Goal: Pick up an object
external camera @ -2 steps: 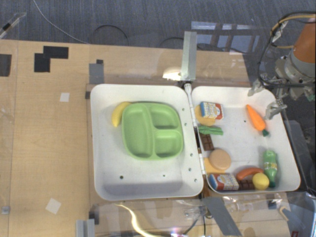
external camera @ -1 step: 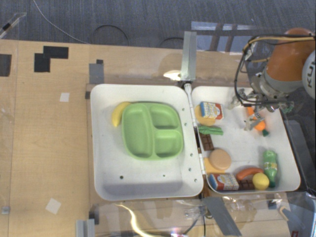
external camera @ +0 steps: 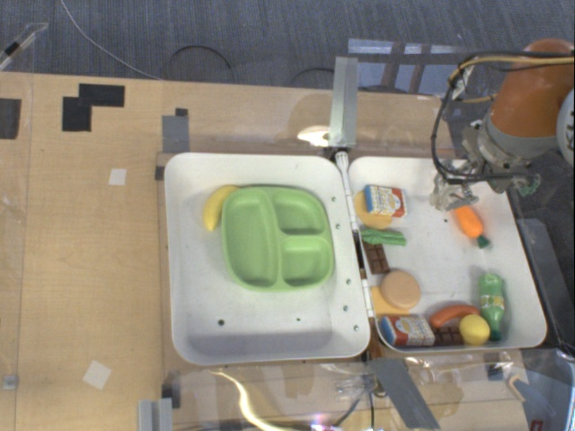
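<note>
We see the carrot (external camera: pixel 471 222) just below-right of our gripper (external camera: pixel 452 195) — long axis slanting away — whether the gripper is parted or together, we cannot tell.

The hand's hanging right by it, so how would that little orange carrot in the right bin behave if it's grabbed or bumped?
The carrot looks smooth and tapered, so it may slip from a pinch. It lies on its side on the bin floor, so a nudge would probably roll it. It seems a light toy.

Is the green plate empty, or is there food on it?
Empty. The green plate shows bare compartments; the banana lies beside it in the left bin.
</note>
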Motion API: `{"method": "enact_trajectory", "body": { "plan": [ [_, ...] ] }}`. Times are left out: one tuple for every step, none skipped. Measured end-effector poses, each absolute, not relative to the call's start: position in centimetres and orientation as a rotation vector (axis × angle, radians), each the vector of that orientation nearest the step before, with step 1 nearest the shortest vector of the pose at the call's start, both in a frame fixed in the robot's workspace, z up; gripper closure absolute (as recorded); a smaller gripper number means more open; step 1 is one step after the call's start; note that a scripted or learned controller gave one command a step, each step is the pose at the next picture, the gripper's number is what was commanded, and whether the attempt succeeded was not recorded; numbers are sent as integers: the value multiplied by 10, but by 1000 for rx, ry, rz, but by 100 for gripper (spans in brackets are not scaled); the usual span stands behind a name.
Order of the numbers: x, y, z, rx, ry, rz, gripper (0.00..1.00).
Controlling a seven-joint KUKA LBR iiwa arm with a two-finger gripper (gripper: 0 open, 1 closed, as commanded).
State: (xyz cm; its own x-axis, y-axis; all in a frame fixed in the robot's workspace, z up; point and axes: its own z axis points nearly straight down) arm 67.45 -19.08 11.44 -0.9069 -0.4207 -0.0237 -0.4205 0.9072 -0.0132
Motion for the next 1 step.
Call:
{"method": "enact_trajectory", "body": {
  "plan": [
    [670,-206,175,-1136,2913,-12,100]
  ]
}}
